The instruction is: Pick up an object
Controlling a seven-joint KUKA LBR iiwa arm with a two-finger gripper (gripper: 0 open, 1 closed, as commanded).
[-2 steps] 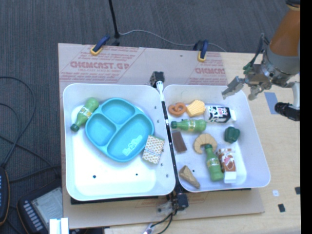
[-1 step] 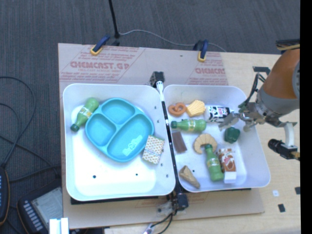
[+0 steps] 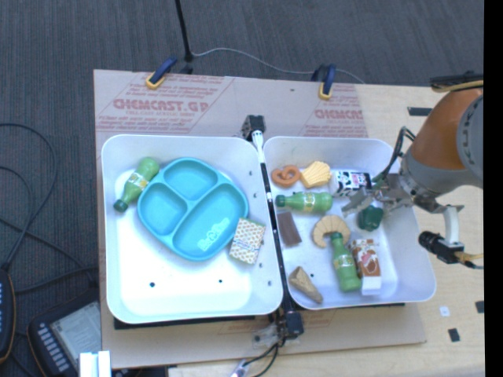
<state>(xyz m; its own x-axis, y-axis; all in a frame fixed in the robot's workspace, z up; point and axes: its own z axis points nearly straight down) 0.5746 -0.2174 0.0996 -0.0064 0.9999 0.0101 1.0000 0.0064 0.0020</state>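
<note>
left bin (image 3: pixel 126 289): blue divided plate (image 3: pixel 193 207) at centre; green bottle (image 3: pixel 135 183) touching its 9 o'clock rim; waffle cracker (image 3: pixel 247 239) at the plate's 4 o'clock, leaning on its edge.
right bin (image 3: pixel 409 285): pretzel (image 3: pixel 286 176), yellow chip (image 3: pixel 316 174) and a black-and-white carton (image 3: pixel 350 181) at 12; second green bottle (image 3: pixel 306 203) lying at 9; brown bar (image 3: pixel 288 228), croissant (image 3: pixel 331 230), third bottle (image 3: pixel 344 262), red-white box (image 3: pixel 367 262); wedge (image 3: pixel 305 283) at 7.
gripper (image 3: pixel 368 204): at the bin's 3 o'clock, fingers apart, nothing between them.
dark green object (image 3: pixel 371 217): just below the fingertips, on the bin floor.

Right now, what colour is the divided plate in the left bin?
Light blue; the camera view shows the divided plate clearly.
</note>
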